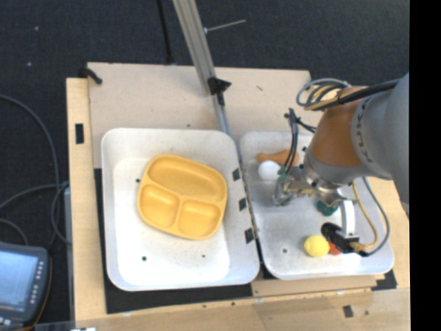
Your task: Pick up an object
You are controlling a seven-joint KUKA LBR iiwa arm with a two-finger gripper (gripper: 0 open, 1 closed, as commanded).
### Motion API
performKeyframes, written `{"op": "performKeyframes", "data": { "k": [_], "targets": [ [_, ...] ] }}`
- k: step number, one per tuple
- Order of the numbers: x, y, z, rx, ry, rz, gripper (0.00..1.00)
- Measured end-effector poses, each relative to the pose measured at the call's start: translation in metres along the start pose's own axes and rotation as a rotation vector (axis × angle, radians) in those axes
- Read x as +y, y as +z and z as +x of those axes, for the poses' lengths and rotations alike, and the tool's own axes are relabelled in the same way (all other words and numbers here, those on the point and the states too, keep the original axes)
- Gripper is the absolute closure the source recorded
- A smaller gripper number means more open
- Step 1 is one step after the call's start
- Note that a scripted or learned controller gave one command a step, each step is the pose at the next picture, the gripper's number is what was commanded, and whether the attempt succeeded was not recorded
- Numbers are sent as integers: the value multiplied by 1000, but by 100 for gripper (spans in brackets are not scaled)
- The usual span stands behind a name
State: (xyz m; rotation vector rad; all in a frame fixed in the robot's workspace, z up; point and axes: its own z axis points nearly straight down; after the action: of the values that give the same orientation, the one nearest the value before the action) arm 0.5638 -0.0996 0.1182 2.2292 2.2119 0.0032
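My gripper (pixel 281 190) is down in the right bin (pixel 289 264), near its left wall. Just up and left of it lies a white egg-shaped object (pixel 267 169), close to the gripper. An orange object (pixel 278 156) lies behind the egg, partly hidden by the wrist. A yellow ball (pixel 316 246) rests toward the bin's front right, with a small red object (pixel 335 249) touching its right side. A small teal piece (pixel 324 205) peeks out under the wrist.
The left bin (pixel 124 267) holds a yellow divided plate (pixel 182 196) at its middle. A slanted metal pole (pixel 196 40) rises behind the bins. The arm covers the right bin's back right part. Bare floor shows at that bin's front left.
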Motion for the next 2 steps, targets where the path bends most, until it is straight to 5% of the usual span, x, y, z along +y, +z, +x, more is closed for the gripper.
{"op": "performKeyframes", "data": {
  "k": [2],
  "targets": [
    [14,-99,11,-2,-12,-5,100]
  ]
}}
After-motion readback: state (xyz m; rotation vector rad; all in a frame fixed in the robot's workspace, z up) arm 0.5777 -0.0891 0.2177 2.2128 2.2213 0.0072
